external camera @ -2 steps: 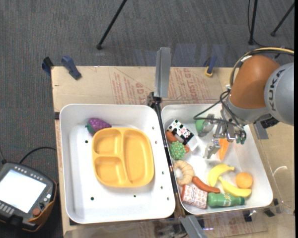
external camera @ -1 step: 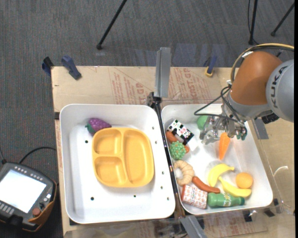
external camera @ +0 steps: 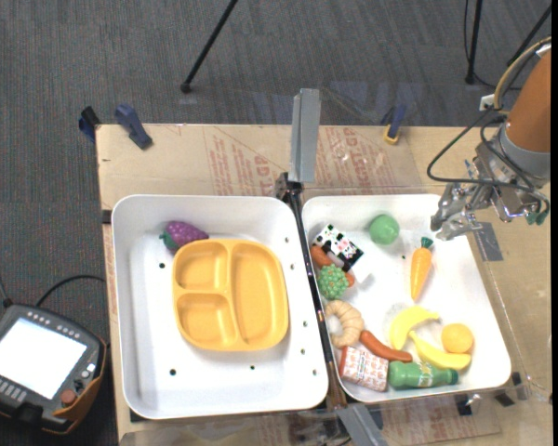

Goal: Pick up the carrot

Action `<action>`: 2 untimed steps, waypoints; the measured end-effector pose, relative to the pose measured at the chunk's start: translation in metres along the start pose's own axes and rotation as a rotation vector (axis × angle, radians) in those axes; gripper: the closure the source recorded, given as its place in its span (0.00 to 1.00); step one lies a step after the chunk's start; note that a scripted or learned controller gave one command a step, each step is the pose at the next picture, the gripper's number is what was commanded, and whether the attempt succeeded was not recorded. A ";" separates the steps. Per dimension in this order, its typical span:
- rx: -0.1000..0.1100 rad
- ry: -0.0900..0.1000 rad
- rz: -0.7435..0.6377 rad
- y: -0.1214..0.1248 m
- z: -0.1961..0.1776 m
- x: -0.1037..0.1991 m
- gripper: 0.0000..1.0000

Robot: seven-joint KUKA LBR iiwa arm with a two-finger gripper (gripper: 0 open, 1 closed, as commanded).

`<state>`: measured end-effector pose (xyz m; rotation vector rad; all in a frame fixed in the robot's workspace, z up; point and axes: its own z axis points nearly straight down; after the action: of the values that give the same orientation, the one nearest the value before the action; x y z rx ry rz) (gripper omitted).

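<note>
The carrot, orange with a small green top, lies nearly upright in the picture in the right bin, right of centre and with bare floor around it. My gripper hangs over the bin's upper right part, just above and to the right of the carrot's green end. Its fingers look open, and nothing sits between them.
In the right bin a green ball, a black-and-white cube, a green bumpy piece, a banana, a lemon, a sausage and a green bottle lie around. The left bin holds a yellow divided plate and purple grapes.
</note>
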<state>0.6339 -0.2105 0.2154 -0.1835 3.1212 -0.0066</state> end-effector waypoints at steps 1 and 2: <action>-0.003 0.005 -0.050 0.032 0.115 0.102 1.00; -0.002 0.002 -0.356 0.010 -0.060 0.088 1.00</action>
<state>0.5446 -0.2110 0.2743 -0.7346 3.0425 -0.0073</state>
